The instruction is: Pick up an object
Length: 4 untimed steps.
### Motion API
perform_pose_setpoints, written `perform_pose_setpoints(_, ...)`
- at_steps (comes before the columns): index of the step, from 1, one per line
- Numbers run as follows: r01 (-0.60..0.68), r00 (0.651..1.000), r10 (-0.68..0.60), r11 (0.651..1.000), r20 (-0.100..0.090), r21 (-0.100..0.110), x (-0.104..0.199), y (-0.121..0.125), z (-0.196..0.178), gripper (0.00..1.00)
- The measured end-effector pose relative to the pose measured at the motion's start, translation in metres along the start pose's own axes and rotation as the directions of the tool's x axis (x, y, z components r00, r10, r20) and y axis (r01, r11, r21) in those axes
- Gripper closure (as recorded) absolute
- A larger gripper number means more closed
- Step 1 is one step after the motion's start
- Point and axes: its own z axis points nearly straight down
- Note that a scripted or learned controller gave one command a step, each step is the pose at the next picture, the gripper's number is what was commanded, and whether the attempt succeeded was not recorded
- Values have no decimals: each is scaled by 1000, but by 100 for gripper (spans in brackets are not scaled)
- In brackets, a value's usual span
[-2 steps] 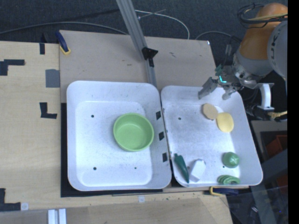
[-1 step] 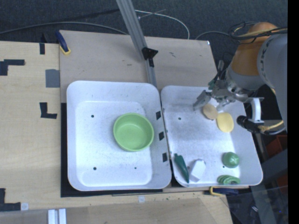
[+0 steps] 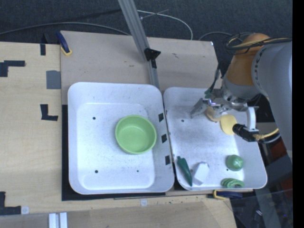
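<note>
My gripper [image 3: 205, 113] hangs over the upper part of the right bin [image 3: 190, 137], its fingers spread apart with bare bin floor between them. A yellow rounded object [image 3: 228, 124] lies just to the right of the gripper, close to one finger. Lower in the same bin are a green ball-like object [image 3: 234, 162], a flat green piece [image 3: 232, 183], a dark green slim object [image 3: 184, 171] and a small white block [image 3: 201, 171]. A light green bowl [image 3: 136, 134] sits in the middle of the left bin [image 3: 85, 103].
A grey pole [image 3: 137, 27] slants down to the rim between the bins. The arm's grey body and orange band [image 3: 247, 65] fill the space above the right bin's far corner. A black cable fitting [image 3: 244, 133] runs beside the yellow object.
</note>
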Motion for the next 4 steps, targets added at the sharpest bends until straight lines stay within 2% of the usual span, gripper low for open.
perform_pose_setpoints(1, 0, 1000, 0, 1000, 5, -13, -1, 3, 15, 0)
perform_pose_setpoints(2, 2, 1000, -2, 1000, 5, -16, 0, 4, 3, 100)
perform_pose_setpoints(4, 0, 1000, 0, 1000, 2, -11, -17, 11, -105, 100)
